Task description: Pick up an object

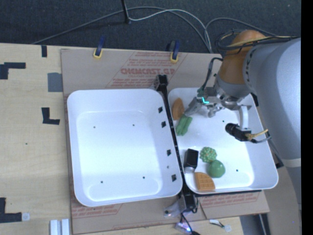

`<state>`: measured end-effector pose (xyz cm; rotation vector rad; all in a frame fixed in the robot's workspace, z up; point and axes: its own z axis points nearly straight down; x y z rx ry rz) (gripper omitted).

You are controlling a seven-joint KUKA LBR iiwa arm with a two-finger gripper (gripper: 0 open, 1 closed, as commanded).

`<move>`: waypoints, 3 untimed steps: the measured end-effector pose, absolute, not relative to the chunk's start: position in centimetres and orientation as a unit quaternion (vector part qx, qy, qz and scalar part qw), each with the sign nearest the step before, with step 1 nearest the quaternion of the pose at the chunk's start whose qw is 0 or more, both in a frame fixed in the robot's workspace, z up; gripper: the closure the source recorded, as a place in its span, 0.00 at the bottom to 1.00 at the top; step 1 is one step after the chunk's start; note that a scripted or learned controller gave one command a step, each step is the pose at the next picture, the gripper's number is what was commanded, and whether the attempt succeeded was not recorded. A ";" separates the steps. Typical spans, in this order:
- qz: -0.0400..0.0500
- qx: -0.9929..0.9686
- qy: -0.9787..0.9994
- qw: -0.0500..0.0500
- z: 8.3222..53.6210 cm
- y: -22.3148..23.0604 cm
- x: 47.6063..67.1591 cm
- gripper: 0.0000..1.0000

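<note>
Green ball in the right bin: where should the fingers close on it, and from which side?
Take the green ball straight from above, across its middle. It is round, so any width across it serves, but the broccoli touches it on the far side and the waffle lies close at the near left. Set the fingers where bare bin floor shows, one at its right.

Bench (29, 146): light wood top with black tape marks along its left side. A brown cardboard sheet (137, 70) lies flat on it, held at the far edge by two clamps (99, 49). On the cardboard, two white bins sit side by side, touching: left bin (78, 131), right bin (259, 165) near the bench's right edge.
</note>
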<state>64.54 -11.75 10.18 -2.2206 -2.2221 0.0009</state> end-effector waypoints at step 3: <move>-0.002 -0.706 -0.708 -0.002 10.1 -13.9 62.7 1.00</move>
